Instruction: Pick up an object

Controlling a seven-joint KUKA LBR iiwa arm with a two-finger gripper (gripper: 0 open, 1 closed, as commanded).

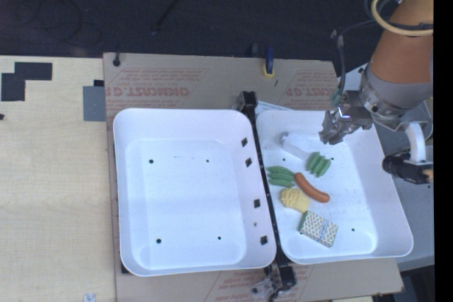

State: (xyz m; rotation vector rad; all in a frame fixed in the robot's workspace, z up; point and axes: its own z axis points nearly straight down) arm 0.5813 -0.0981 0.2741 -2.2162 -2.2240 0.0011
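The right bin (382, 237) holds several small toys. A green pod (318, 165) lies near its middle, a longer green pod (280, 175) sits to its left, and an orange sausage (312, 188) lies between them. A yellow corn piece (294, 200) and a patterned green-and-white block (318, 229) rest lower down. A white cylinder (296, 148) lies toward the bin's upper left. My gripper (331, 136) hangs over the bin's upper part, just above and right of the green pod, with nothing visibly between its fingers.
The left bin (127, 152) stands beside the right one, divided by a black clamp strip (256, 180). Both sit on a cardboard sheet (184, 81). The arm's grey and orange body (400, 60) fills the upper right. A black fixture (407, 167) sticks out at the right bin's edge.
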